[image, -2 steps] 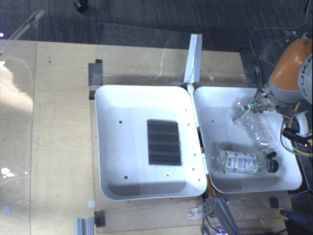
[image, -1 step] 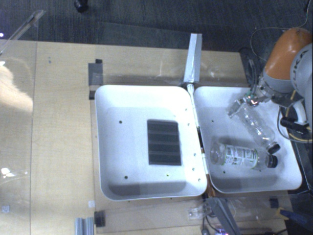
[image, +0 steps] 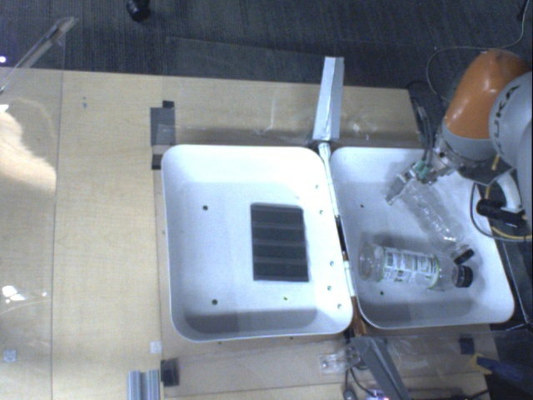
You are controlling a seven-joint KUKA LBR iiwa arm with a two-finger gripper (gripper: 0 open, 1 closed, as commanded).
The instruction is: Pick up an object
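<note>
I see the gripper (image: 414, 176) low over the far part of the right bin (image: 366, 173), but I cannot tell how it is set or whether it has hold of anything. A clear bottle (image: 435, 213) lies slanted just below it, its near end touching or almost touching the tips. Further toward me lies a labelled bottle (image: 404, 267) with a dark cap. Off to the gripper's left, the left bin (image: 191, 223) holds a black ridged block (image: 279, 242). My arm (image: 483, 107) leans in from the right, orange band uppermost.
</note>
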